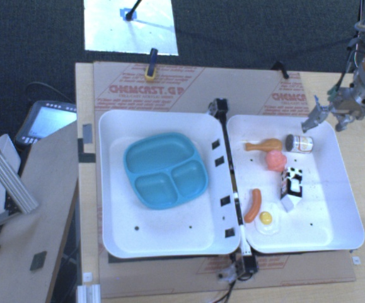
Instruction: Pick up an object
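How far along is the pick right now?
Nothing looks picked yet. The end effector sits over the far edge of the right bin, with nothing seen between its fingers. The small jar, drumstick, pink ball, black-and-white carton, sausage and fried egg all lie in that bin. The blue tray rests in the left bin. Descent, grasp and lift remain.

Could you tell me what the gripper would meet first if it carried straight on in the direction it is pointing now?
The gripper points down and left over the right bin's far corner. Continuing that way, it would probably meet the small jar first, though depth is hard to judge from one slanted view.
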`<control>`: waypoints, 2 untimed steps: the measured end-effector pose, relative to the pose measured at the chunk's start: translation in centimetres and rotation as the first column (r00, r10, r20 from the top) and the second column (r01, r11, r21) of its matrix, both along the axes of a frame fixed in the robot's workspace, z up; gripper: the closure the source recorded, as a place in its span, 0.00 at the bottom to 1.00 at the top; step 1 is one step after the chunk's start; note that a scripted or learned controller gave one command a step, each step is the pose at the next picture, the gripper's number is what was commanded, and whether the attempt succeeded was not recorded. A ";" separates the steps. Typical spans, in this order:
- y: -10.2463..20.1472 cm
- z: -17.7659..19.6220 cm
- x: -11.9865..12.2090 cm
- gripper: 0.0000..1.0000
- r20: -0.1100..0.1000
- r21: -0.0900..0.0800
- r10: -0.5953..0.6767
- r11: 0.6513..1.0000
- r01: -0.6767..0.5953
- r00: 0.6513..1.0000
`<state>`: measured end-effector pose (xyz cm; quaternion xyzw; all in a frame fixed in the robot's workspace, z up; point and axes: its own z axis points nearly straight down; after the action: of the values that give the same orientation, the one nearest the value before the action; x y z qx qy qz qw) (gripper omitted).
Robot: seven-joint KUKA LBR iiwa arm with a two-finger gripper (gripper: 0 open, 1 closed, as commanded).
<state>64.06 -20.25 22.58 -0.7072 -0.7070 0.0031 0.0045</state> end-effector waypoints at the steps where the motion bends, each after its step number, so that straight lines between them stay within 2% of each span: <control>1: 0.1 0.9 0.3 0.00 0.013 -0.003 0.003 1.000 -0.003 1.000; 2: 0.4 -4.2 1.3 0.00 0.011 -0.003 0.007 1.000 -0.006 1.000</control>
<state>65.38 -19.83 18.41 -0.7049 -0.7093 0.0000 -0.0004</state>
